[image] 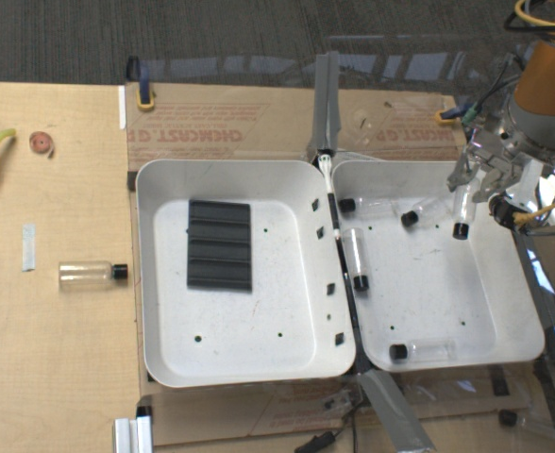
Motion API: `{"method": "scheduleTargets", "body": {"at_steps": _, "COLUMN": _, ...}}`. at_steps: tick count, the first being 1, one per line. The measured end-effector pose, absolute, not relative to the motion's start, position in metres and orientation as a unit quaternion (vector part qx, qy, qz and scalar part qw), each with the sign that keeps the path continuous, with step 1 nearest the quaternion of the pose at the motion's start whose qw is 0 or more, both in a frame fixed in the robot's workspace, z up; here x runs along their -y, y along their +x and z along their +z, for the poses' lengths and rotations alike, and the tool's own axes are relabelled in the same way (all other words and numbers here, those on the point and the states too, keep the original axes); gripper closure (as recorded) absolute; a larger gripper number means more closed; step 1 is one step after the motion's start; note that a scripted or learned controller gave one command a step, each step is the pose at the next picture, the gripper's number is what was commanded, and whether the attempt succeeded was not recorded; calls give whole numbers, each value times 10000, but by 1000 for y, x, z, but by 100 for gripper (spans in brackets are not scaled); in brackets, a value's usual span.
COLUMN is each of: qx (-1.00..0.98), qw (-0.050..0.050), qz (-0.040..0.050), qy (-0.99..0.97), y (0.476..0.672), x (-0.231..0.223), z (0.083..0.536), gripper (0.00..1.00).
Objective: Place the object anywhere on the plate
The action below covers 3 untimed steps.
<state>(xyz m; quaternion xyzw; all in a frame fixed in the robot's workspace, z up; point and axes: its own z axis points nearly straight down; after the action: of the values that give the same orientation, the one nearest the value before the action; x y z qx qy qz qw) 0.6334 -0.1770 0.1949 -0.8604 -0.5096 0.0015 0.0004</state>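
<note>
2 white bins; black ribbed plate; clear black-capped vials; tan bench.

The gripper hangs over the right bin's far edge, a clear vial with a black cap just below it. Well to its left, in the left bin, lies a dark ribbed plate. 3 more vials lie in the right bin.

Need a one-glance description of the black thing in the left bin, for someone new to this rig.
Take the left of the two shallow white bins. In its upper-left part lies a flat black rectangular ribbed plate, its ridges running across it. It is the single large dark item there; the clear black-capped vials all lie in the right white bin.
</note>
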Motion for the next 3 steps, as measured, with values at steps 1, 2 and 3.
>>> {"method": "scheduleTargets", "body": {"at_steps": 1, "qx": 3535, "qw": 1, "qz": 18, "qy": -9354, "y": 653, "x": 202, "z": 278, "gripper": 100}}
{"method": "scheduleTargets", "body": {"at_steps": 2, "qx": 2936, "qw": 6, "qz": 30, "qy": -9559, "y": 603, "x": 78, "z": 227, "gripper": 100}}
{"method": "scheduleTargets", "body": {"at_steps": 3, "qx": 1914, "qw": 1, "qz": 26, "qy": -9815, "y": 649, "x": 95, "z": 247, "gripper": 100}}
